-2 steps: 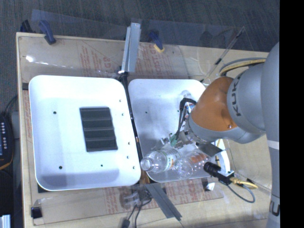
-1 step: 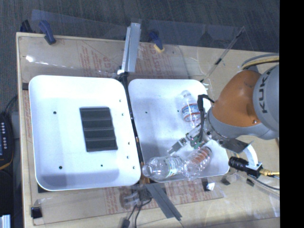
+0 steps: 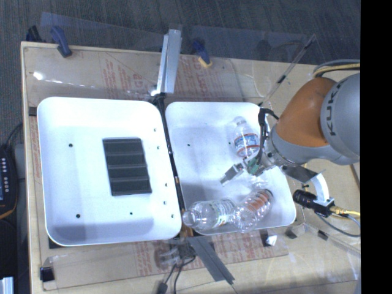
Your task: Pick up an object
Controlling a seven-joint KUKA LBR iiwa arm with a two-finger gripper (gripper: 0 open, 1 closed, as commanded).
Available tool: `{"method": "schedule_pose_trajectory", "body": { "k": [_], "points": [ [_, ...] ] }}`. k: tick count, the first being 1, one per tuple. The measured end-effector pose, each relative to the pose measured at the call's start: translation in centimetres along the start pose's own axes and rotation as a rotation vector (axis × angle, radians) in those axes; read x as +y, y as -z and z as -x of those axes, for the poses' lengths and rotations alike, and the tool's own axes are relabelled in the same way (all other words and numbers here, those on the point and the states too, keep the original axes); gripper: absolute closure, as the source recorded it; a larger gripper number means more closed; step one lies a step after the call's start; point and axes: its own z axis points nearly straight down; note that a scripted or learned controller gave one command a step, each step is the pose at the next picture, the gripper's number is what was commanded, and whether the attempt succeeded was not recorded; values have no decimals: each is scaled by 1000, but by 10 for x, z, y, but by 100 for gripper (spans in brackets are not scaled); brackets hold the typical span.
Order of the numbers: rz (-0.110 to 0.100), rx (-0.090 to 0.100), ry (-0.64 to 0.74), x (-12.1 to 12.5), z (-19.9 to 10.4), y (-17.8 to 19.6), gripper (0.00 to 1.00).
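near edge of the right bin point(image 3: 184, 164): two clear plastic bottles lying on their sides against the 6 o'clock wall. the bottle on the left point(image 3: 211, 214) points its cap toward 9 o'clock; the one with an orange-brown label point(image 3: 254, 206) lies tilted just beside it at its 3 o'clock, the two touching or nearly so.

mid bin: the hand point(image 3: 240, 170) hangs low over the bin floor, fingers point(image 3: 229, 174) angled toward 8 o'clock. cannot tell whether they are apart or together; nothing visible between them.

just past the hand at 12 o'clock: a third clear bottle with a blue-and-white label point(image 3: 245, 141), lying on the bin floor, close to the wrist.

arm point(image 3: 318, 124): grey with orange band, coming in from 3 o'clock over the right bin's rim.

left bin point(image 3: 67, 182): a dark ribbed rectangular block point(image 3: 127, 166) flat near its centre, well apart from the hand.

far side: surface point(image 3: 98, 66) with clear sheeting, blue clamps point(image 3: 61, 41) at 11 o'clock.
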Motion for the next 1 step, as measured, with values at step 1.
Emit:
{"method": "schedule_pose_trajectory", "body": {
  "k": [1],
  "points": [
    [-2,3,28,1,-2,-18,0]
  ]
}}
